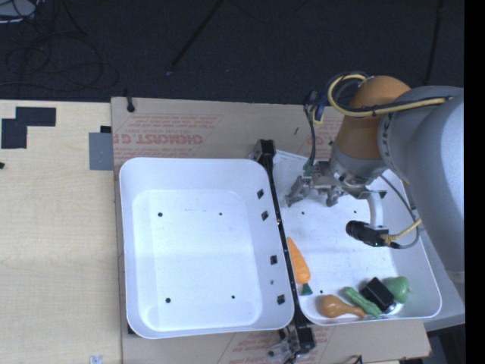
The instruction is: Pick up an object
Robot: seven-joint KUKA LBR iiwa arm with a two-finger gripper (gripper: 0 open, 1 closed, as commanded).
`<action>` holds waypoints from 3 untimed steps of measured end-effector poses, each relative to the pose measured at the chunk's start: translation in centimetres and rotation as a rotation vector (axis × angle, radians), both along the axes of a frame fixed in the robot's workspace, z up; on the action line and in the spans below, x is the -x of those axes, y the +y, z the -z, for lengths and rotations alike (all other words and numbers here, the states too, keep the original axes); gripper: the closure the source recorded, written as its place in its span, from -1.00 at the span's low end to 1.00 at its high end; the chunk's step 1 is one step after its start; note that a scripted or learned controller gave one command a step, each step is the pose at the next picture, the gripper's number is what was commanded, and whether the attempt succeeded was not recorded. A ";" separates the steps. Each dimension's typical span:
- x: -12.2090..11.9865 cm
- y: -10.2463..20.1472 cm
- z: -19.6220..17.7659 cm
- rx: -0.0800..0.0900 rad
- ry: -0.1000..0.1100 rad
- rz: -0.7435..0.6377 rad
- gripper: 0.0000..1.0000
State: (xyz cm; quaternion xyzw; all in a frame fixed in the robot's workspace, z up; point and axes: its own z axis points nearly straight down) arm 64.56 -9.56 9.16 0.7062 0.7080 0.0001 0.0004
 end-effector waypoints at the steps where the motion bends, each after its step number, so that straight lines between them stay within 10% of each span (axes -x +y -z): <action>1: 0.2 -0.2 -1.1 -0.001 0.005 0.005 1.00; 2: 4.2 5.7 -12.6 -0.003 -0.002 -0.002 1.00; 3: 6.7 14.2 -12.5 -0.003 0.006 -0.005 1.00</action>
